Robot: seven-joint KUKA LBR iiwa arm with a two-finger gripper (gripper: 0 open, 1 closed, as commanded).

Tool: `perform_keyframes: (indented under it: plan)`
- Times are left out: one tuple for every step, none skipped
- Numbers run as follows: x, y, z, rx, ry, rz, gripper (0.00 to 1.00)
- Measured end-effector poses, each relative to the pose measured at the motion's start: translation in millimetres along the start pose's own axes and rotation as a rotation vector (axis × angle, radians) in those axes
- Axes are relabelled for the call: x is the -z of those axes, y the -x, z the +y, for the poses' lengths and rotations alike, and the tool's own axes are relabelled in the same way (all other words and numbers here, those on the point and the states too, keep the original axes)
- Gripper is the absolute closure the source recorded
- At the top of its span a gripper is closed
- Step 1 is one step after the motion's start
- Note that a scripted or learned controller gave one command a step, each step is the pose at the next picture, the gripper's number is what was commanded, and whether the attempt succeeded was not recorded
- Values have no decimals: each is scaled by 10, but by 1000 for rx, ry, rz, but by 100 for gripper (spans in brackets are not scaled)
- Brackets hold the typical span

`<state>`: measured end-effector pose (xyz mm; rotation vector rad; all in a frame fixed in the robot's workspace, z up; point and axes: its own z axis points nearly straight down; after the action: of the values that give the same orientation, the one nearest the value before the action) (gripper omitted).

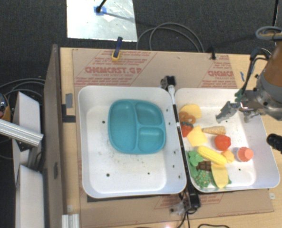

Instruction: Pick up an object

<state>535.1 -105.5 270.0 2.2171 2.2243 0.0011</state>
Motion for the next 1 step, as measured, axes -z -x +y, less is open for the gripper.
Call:
perform_keyframes:
  plan:
    - [-724, 310, -315, -5, -5, 1, 0]
